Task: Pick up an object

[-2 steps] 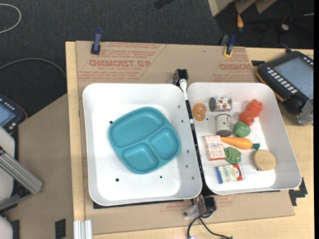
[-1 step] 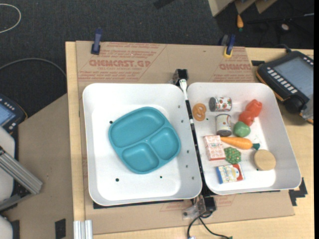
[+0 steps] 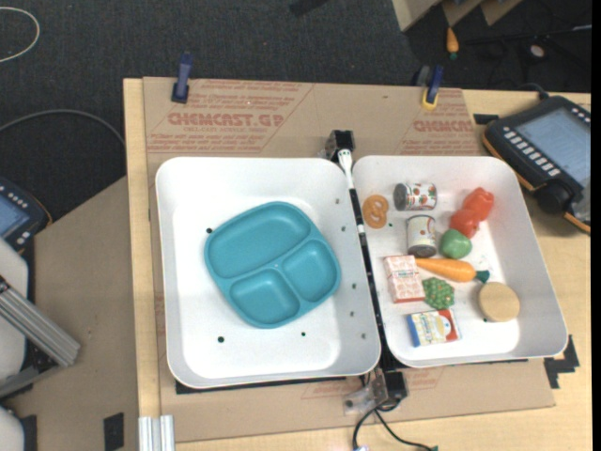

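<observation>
Two white bins sit side by side on the desk [image 3: 282, 111]. The left bin [image 3: 188, 327] holds a teal divided plate [image 3: 270, 263], lying flat near its middle. The right bin [image 3: 526, 271] holds the small things to pick from: a pretzel [image 3: 376, 210] by the left wall, a small can [image 3: 416, 195] lying on its side, a second can [image 3: 422, 236] just below it, a red pepper [image 3: 472, 209], a green ball [image 3: 456, 244], perhaps a lime, a carrot [image 3: 447, 269], a pink-and-white box [image 3: 404, 278], a green leafy piece [image 3: 439, 293], a tan round disc [image 3: 498, 302] and a small carton [image 3: 432, 328]. How the hand stands cannot be told here.
</observation>
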Motion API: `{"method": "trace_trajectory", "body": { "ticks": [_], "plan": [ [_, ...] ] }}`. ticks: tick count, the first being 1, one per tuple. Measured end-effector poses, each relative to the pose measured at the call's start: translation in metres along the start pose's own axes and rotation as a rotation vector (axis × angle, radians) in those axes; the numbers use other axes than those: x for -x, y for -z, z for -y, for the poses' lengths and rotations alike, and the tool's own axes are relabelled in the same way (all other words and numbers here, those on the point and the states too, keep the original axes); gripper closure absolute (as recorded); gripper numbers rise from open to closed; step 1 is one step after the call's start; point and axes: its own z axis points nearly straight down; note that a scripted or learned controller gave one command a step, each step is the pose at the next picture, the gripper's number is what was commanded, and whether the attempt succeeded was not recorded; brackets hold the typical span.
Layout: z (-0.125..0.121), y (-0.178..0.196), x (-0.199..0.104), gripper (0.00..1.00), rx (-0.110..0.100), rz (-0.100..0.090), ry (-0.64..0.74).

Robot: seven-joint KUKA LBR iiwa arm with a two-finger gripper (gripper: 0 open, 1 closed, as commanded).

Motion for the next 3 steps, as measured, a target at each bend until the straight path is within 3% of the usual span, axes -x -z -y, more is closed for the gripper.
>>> {"method": "trace_trajectory", "body": {
  "ticks": [3],
  "plan": [
    [-0.003,0.032,0.001,1.0,0.011,0.007,0.002]
  ]
}}
